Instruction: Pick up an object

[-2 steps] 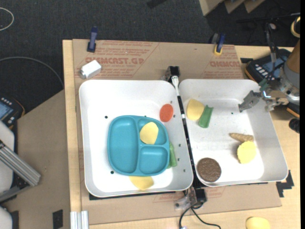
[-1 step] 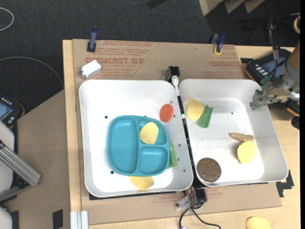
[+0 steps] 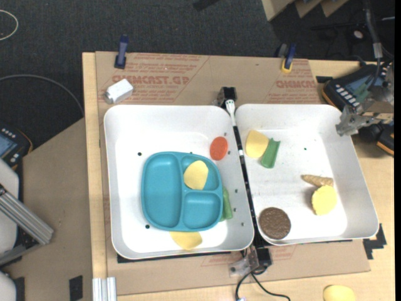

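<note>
Two white bins sit side by side on the bench (image 3: pixel 94 168), and your choice starts with them. The left bin (image 3: pixel 122 168) is mostly taken up by a teal divided plate (image 3: pixel 166 190), so anything in or around it is awkward: a yellow piece (image 3: pixel 196 175) lies in one compartment, another yellow piece (image 3: pixel 187 239) is tucked under the plate's near edge, and a green strip (image 3: pixel 226 204) is pinched between the plate and the bin wall. An orange disc (image 3: pixel 218 148) lies just beside the plate's far corner, close to the divider.

You will do better in the right bin (image 3: pixel 301 121), which is nearer the arm. The brown disc (image 3: pixel 274 223) is the biggest target there but flat, near the front rim. The yellow wedge (image 3: pixel 324 200) stands freer, touching only a small tan cone (image 3: pixel 317 180). The yellow piece (image 3: pixel 255 143) and green piece (image 3: pixel 270 153) touch each other, so skip them.

Your gripper (image 3: pixel 351 123) hovers at the right bin's far right rim, holding nothing; whether the jaws are spread or closed, I cannot tell. Come down over the yellow wedge, clear of the cone.
</note>
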Motion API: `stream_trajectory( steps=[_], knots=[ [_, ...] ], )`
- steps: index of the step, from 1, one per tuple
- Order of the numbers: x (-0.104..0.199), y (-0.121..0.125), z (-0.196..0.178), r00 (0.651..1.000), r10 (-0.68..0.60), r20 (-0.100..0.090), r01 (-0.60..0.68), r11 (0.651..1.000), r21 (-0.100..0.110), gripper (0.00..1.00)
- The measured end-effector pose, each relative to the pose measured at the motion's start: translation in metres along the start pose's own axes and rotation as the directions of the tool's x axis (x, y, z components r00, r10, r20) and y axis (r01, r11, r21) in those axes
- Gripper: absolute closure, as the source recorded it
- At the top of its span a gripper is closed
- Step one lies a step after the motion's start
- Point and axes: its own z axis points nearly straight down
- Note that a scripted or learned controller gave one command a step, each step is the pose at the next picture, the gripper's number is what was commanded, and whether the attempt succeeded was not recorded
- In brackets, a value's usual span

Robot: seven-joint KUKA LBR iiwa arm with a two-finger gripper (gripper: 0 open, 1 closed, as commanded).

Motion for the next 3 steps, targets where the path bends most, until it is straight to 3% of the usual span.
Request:
stream_trajectory(
  steps=[1, 2, 3],
  knots=[
    [0.078, -0.048, -0.070, 1.000, -0.003, -0.003, 0.003, 1.000, 0.003, 1.00],
    [0.137, -0.057, -0.214, 1.000, -0.003, -0.003, 0.003, 1.000, -0.009, 1.00],
    [0.161, -0.059, -0.096, 1.000, 0.004, -0.001, -0.004, 1.000, 0.024, 1.00]
  ],
)
